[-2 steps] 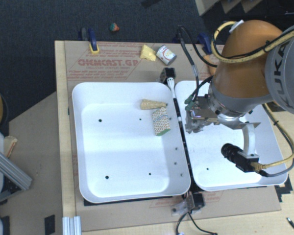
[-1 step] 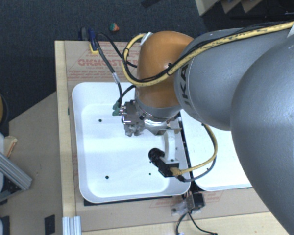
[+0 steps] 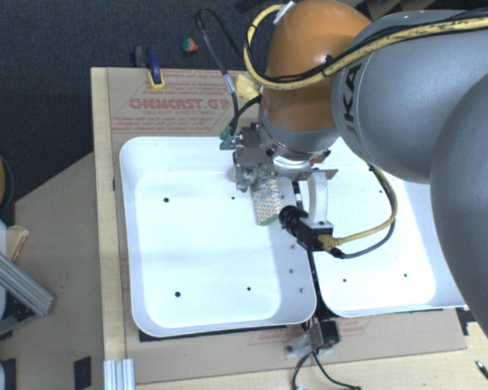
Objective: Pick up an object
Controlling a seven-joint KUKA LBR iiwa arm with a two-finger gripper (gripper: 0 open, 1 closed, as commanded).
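Speckled, pale mesh-textured small object [image 3: 266, 201] hanging just under the end effector [image 3: 264, 187], over the left white bin's [image 3: 146, 242] right side. Apparently pinched at its top edge, though not surely. Likely light, soft, pliable; best gripped mid-body, firmly, against slipping.

bins: 2 shallow white bins [image 3: 203, 250], side by side | arms: 1 grey KUKA arm [image 3: 423, 96] with orange band | grippers: 1 gripper [image 3: 264, 187] | objects: 1 speckled patterned object [image 3: 266, 201] under gripper | clamps: 1 blue-and-yellow clamp [image 3: 154, 70] at board edge
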